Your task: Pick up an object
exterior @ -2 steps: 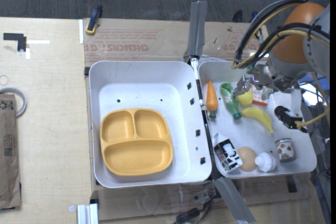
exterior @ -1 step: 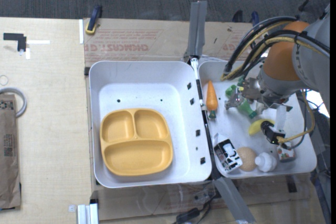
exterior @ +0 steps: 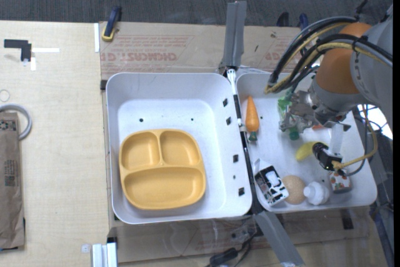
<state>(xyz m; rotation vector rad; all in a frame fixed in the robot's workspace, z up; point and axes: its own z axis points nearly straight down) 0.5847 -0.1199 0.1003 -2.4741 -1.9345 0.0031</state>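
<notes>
My gripper is low inside the right bin, near its middle, with the arm coming in from the upper right. A green object shows just above and left of it, partly hidden by the wrist. A yellow banana-like piece lies just below the gripper. An orange carrot lies by the bin's left wall. Along the front edge sit a black and white box, a tan ball, a white bottle and a small printed box.
The left bin holds a yellow divided plate. A grey post rises behind the wall where the bins meet. Cardboard lies behind the bins, and a brown bag sits far left on the bench.
</notes>
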